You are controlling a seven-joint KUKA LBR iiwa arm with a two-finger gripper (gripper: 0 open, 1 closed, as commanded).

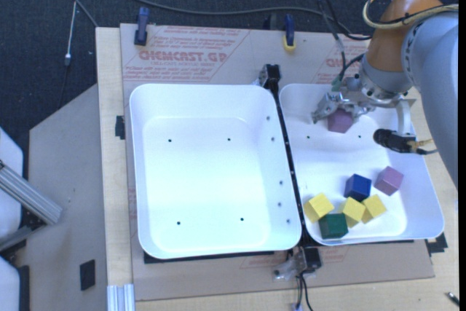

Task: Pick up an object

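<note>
My gripper (340, 111) hangs over the upper part of the right bin (419, 226), below the orange wrist band. A mauve block (340, 121) sits between its two fingers, which are shut on it, and it appears lifted a little off the bin floor. Lower in the same bin lie a blue block (357, 186), a second mauve block (389, 180), a green block (333, 225) and three yellow blocks (318, 206), (354, 211), (374, 207), clustered near the bin's front edge.
The left bin (211, 171) stands beside the right one, with a black divider strip between them. Cardboard (189, 51) lies under both, held by blue and yellow clamps at the back. A black cable connector (393, 140) juts from the arm at the right.
</note>
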